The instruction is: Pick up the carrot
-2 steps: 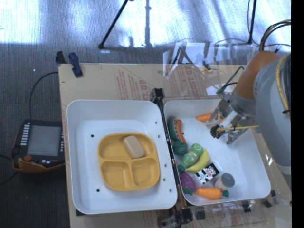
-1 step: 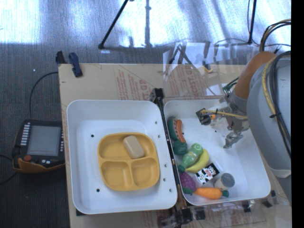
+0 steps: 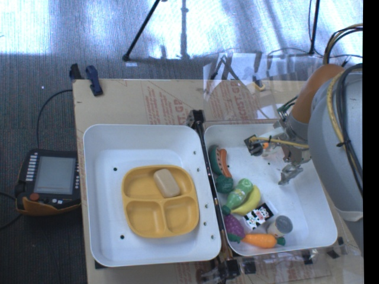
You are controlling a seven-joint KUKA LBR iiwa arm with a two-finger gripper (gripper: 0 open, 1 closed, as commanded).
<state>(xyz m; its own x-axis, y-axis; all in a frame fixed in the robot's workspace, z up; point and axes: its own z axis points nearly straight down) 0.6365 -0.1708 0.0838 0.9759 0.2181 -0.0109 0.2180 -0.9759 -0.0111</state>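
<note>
The carrot (image 3: 260, 240) is orange with a green top and lies flat at the front edge of the right bin (image 3: 308, 212). It touches a purple toy (image 3: 234, 225) on its left. A grey can (image 3: 282, 223) stands just behind its green end. My gripper (image 3: 289, 174) hangs over the back right part of the same bin, well behind the carrot and slightly to its right. The grey arm (image 3: 340, 141) with its orange band comes in from the right edge. Nothing is visibly held.
Along the right bin's left side lie a green and orange vegetable (image 3: 219, 161), a green bottle-shaped toy (image 3: 239, 195), a banana (image 3: 253, 200) and a black-and-white carton (image 3: 258, 216). The left bin (image 3: 103, 158) holds a yellow divided plate (image 3: 142, 218) with a beige block (image 3: 167, 182).
</note>
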